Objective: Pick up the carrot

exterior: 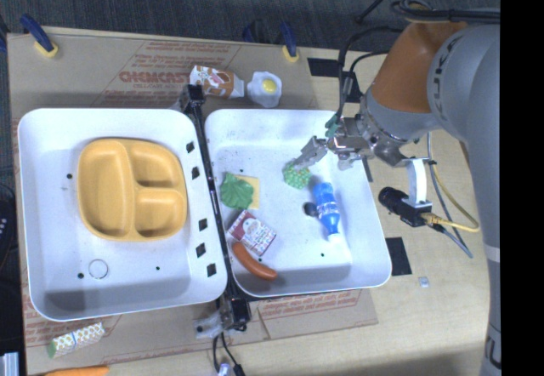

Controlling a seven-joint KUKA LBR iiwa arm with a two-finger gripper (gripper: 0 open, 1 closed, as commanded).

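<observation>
A long orange-red piece, which I take for the carrot [254,264], lies flat in the right bin [361,268] near its front left corner, just below a red and white packet [252,234]. My gripper [327,153] hangs over the far right part of that bin, its fingers [309,150] spread apart with nothing between them. It is open and sits just above a green leafy toy [297,173], well away from the carrot.
A blue bottle [325,207] and a green and yellow piece [239,190] also lie in the right bin. The left bin [42,281] holds a yellow divided tray [132,187]. Small items [265,88] sit on the cardboard behind the bins. An orange sliver [81,371] lies at the bottom edge.
</observation>
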